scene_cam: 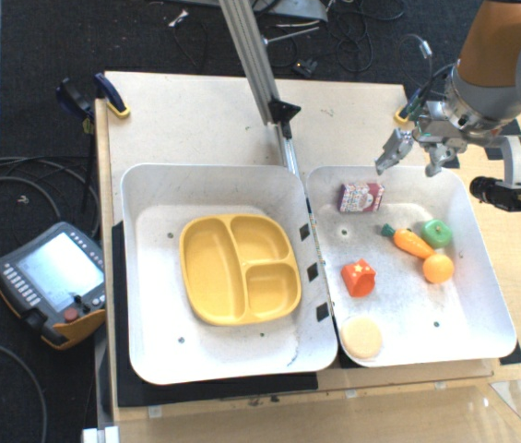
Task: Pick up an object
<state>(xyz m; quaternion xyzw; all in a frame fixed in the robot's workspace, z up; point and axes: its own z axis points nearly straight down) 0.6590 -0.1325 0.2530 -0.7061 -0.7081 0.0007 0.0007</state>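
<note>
My gripper [414, 159] hangs above the far edge of the right bin [481, 312], its two fingers spread open with nothing between them. Just below and left of it lies a small pink-and-white carton [361, 197]. Further toward the front of that bin sit a toy carrot [411, 242], a green round piece [438, 233], an orange ball [438, 268], a red pepper-like piece [359, 278] and a pale round cookie [362, 338].
The left bin [149, 247] holds a yellow divided plate [240, 268]. A slanted metal pole [255, 53] ends at the seam between the bins. A teach pendant [48, 284] lies off the bench to the left.
</note>
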